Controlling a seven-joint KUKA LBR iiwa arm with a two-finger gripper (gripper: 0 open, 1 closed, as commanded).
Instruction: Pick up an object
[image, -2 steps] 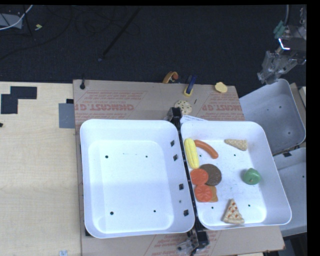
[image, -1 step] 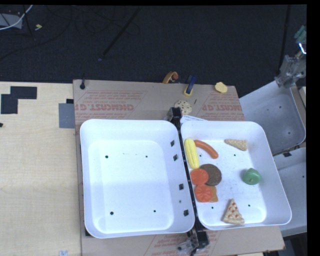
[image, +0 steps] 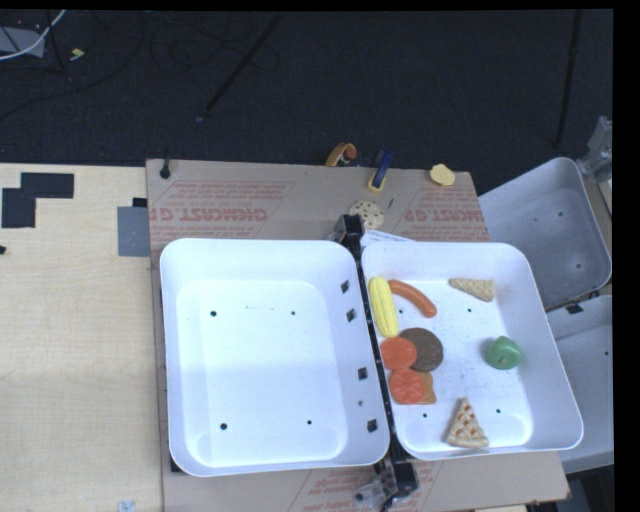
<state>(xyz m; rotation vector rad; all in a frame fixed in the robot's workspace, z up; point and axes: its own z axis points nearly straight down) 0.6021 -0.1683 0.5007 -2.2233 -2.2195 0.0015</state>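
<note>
The right bin (image: 548, 330) holds several toy foods. A yellow corn cob (image: 381, 305) lies along its left wall, with an orange-red sausage (image: 412, 296) beside it. Below them a red tomato slice (image: 399, 352) overlaps a brown disc (image: 426, 348). Another red slice sits on a tan toast (image: 409, 387). A tan wedge (image: 473, 288) lies at the back, a green ball (image: 503, 352) at the right, and a triangular pizza slice (image: 465, 425) near the front. The left bin (image: 255, 360) shows a bare white floor.
Both bins rest on a cardboard sheet (image: 250, 205). Behind them lie a cookie (image: 366, 214), a blue and yellow piece (image: 379, 171), an orange ring (image: 342, 154) and a yellow lump (image: 442, 175). A grey metal tray (image: 555, 235) stands at the right.
</note>
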